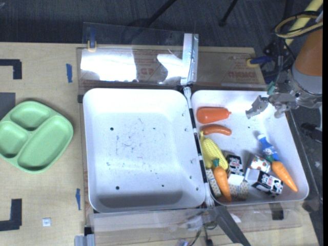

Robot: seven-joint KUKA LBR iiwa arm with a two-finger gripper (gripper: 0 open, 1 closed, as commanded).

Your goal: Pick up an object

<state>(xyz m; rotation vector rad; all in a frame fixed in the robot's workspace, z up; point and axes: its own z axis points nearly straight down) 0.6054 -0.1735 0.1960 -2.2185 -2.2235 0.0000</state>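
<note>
The gripper (267, 106) is hovering with fingers spread wide, holding nothing, above the right bin (300, 188), where two carrots (220, 181) and one corn cob (211, 150) are lying.

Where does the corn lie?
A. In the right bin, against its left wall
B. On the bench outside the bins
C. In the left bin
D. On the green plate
A: the corn lies in the right bin close to its left wall, below the sausages and above a carrot.
</note>
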